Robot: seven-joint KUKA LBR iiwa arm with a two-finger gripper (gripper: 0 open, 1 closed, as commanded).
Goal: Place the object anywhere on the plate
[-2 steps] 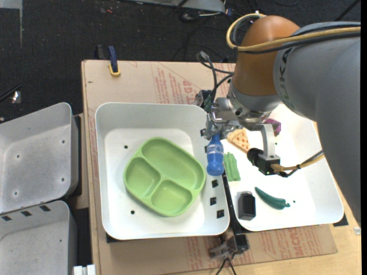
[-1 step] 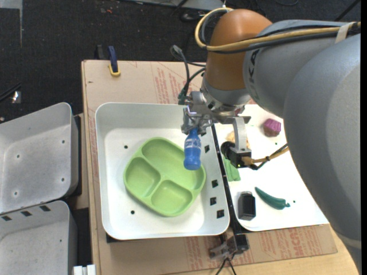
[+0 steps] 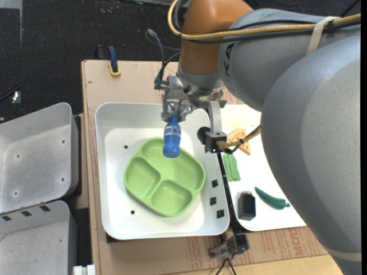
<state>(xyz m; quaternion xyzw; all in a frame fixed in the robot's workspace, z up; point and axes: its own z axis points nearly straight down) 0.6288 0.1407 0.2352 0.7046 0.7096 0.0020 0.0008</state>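
Observation:
A small blue bottle [image 3: 172, 137] hangs upright over the far edge of the green divided plate [image 3: 165, 177], which lies in the left white bin [image 3: 114, 171]. My gripper [image 3: 172, 117] is shut on the bottle's top, directly above it. The bottle's lower end looks level with the plate's far rim; whether it touches the plate I cannot tell.
The right bin [image 3: 269, 216] holds a green pepper-like piece [image 3: 272, 198], a green block [image 3: 231, 167], a black block [image 3: 246, 205] and an orange-and-tan piece [image 3: 239, 138]. A black divider bar [image 3: 223, 182] runs between the bins. My arm's large grey body covers the right side.

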